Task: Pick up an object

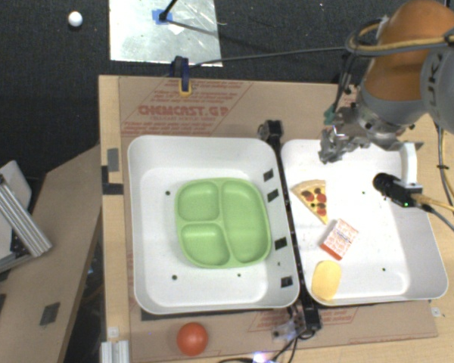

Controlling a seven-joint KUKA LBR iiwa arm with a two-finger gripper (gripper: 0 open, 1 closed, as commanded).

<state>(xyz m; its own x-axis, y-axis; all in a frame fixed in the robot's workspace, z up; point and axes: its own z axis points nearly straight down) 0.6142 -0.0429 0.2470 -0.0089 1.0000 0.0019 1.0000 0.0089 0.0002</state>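
**A:** The gripper (pixel 334 148) hangs over the right bin's (pixel 427 267) far left corner, clear of the pieces. How wide it's set, I can't tell from here.

**B:** Left to right, then. What's in the left bin (pixel 147 203)?

**A:** A green plate (pixel 223 221) with three compartments, sitting mid-bin.

**B:** And the right bin?

**A:** The pizza slice (pixel 312 197) is by the left wall, just nearer the camera than the gripper and apart from it. The red-and-white packet (pixel 339 239) is nearer again, just beside the slice. The yellow lump (pixel 326 278) is in the near left corner. All three lie in the open.

**B:** Anything outside the bins?

**A:** An orange ball (pixel 192 338) on the bench, in front of the left bin.
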